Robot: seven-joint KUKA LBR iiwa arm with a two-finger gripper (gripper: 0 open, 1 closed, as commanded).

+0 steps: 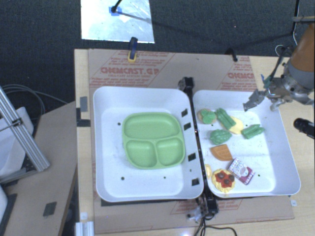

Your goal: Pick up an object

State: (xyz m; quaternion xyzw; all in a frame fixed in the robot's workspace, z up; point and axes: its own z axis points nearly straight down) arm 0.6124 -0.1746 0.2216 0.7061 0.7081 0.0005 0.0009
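Two white bins (106, 132): one tray (152, 139), seven toys (222, 152).

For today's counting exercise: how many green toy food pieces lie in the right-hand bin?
3: a ridged one near the top, one to its right, and a lumpy one below them. The piece at top left is partly green.

The surface (162, 65), a tan board with red lettering, fills the frame's middle. Two white bins rest directly on it: left bin (106, 132), right bin (280, 151), sides touching.
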